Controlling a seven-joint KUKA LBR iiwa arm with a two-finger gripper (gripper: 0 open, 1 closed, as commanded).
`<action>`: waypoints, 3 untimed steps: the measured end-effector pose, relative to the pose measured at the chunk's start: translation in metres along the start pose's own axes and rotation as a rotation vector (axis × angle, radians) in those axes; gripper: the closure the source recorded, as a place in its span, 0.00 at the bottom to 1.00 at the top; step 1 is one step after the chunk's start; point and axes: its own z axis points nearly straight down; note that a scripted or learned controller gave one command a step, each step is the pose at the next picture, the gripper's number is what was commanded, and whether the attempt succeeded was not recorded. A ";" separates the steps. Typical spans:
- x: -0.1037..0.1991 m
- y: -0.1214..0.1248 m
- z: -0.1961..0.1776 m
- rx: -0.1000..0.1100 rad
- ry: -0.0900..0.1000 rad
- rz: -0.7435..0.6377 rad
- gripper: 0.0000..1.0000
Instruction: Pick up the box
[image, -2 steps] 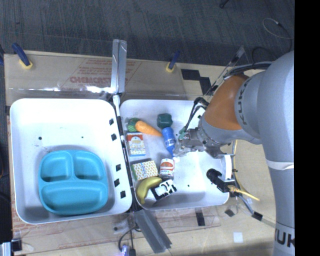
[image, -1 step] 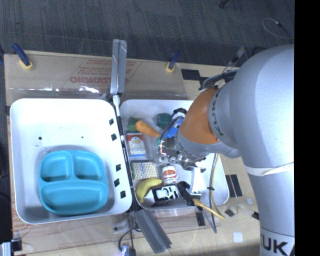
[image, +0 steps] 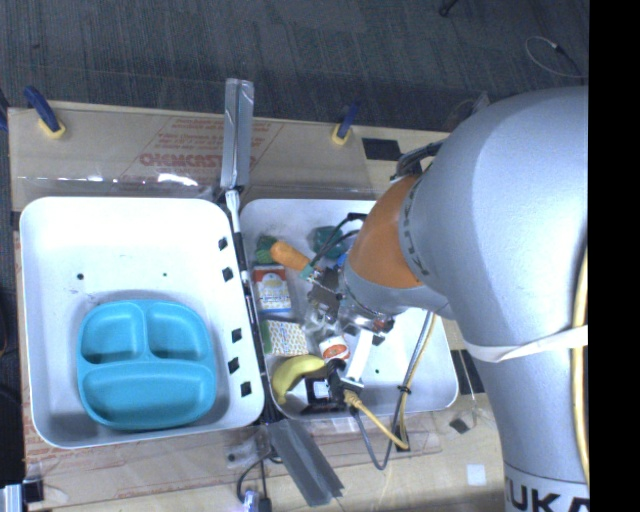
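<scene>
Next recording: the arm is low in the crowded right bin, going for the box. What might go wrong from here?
1. The box sits at the left side of the right bin, with a carrot and a patterned packet on either side, so a grasp may slip or catch a neighbour.
2. The arm hangs close by the banana and a small can, and may shove them.

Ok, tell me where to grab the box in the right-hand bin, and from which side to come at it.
Probably from straight above, closing across the two long sides of the box, near its middle. It lies flat beside the left wall of the right bin, with an orange thing at its far end and a patterned packet at its near end, so the ends look crowded.
</scene>
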 end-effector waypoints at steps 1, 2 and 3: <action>-0.017 -0.019 -0.016 -0.062 0.025 0.241 1.00; -0.003 -0.006 -0.006 -0.023 0.012 0.267 1.00; -0.014 -0.023 -0.013 -0.055 0.019 0.022 1.00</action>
